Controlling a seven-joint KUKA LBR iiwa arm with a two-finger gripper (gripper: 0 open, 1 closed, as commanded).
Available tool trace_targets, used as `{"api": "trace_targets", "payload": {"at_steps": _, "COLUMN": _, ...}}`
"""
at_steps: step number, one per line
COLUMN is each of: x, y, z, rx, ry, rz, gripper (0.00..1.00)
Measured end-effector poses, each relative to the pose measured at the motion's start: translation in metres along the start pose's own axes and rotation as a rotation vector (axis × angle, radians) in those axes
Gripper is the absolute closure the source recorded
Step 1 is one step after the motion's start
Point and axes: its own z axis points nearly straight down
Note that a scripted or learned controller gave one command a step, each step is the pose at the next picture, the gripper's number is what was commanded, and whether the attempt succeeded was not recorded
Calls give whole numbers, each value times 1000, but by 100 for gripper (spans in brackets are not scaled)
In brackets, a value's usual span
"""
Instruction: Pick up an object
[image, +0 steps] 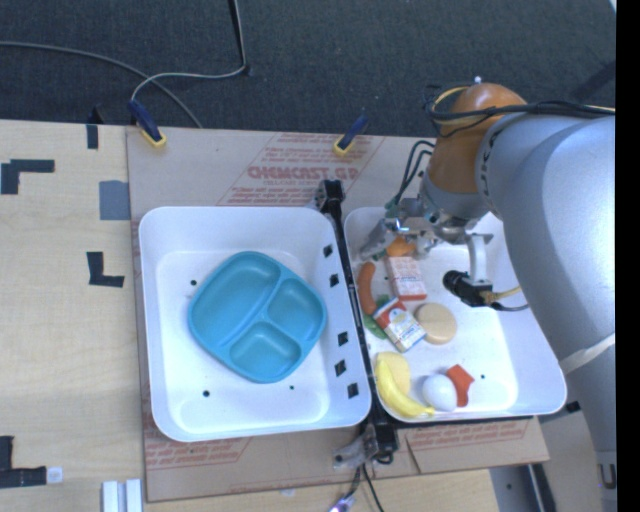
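Note:
My gripper (403, 232) reaches down into the far end of the right bin (520, 385), just above a small orange piece (400, 248) and a white carton with an orange label (405, 277). A sausage (366, 287) lies along the bin's left wall. Nearer the front lie a second small carton (400, 326), a tan round cookie (436, 323), a banana (396, 386), a white egg (437, 391) and a red piece (460, 380). The arm's wrist hides how the fingers stand.
The left bin (165, 330) holds a blue divided plate (258, 315). Black clips line the divider (345, 300) between the bins. The grey arm (550, 210) covers the right bin's far right side. Cardboard and blue-yellow clamps (148, 125) lie behind the bins.

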Motion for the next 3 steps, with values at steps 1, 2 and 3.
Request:
{"api": "trace_targets", "payload": {"at_steps": 1, "x": 0, "y": -1, "z": -9, "rx": 7, "ry": 1, "rz": 1, "gripper": 100}}
{"api": "trace_targets", "payload": {"at_steps": 2, "x": 69, "y": -49, "z": -95, "rx": 6, "ry": 9, "rz": -3, "gripper": 100}}
{"api": "trace_targets", "payload": {"at_steps": 3, "x": 68, "y": -50, "z": -94, "rx": 8, "ry": 9, "rz": -3, "gripper": 0}}
